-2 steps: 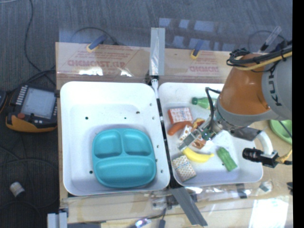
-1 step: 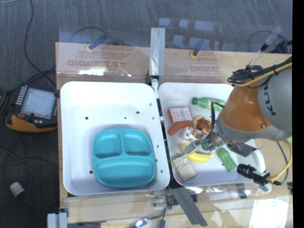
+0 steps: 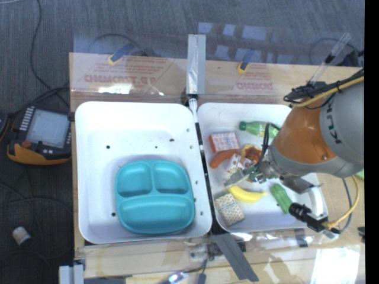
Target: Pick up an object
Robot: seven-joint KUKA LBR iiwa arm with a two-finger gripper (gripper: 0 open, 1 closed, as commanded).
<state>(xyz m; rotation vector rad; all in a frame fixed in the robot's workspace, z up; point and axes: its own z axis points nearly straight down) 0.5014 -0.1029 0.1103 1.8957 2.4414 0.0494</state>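
Observation:
My gripper (image 3: 241, 170) is low in the right bin (image 3: 308, 215), reaching in from the right under the orange wrist band. It hovers just above a yellow banana (image 3: 244, 194) and beside a red sausage (image 3: 223, 157). A pink box (image 3: 224, 141) lies at the bin's back left, with a green bottle (image 3: 254, 126) behind it. An orange-red packet (image 3: 251, 152) sits right next to the gripper. A green cucumber (image 3: 281, 197) lies to the right of the banana, and a speckled beige block (image 3: 228, 209) rests at the front left. No object is visibly in the gripper.
The left bin (image 3: 95, 158) holds a teal divided plate (image 3: 155, 195). A metal divider (image 3: 195, 64) rises at the back between the bins. The arm's body covers the right bin's right half. A handheld controller (image 3: 38, 134) lies on the floor to the left.

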